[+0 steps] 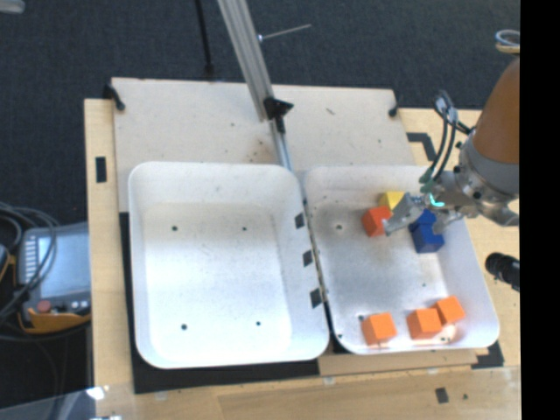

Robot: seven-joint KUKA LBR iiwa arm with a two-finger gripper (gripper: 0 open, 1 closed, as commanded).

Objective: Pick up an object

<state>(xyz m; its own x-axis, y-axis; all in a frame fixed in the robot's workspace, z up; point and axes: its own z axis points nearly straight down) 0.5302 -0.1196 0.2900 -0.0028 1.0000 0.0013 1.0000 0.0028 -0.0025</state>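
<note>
**Gripper over the upper cluster in the right bin**

From my remote station I see the gripper low over the right bin, its fingers pointing at a red-orange block, with a yellow block just above and a blue block just beside. I cannot tell whether the jaws are apart or together. Three orange blocks lie along the bin's near edge. The left bin adjoins it.

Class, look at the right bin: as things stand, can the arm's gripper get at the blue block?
Probably yes. The gripper hangs right beside the blue block, whose top is uncovered; the red block and yellow block crowd its left side only.
</note>
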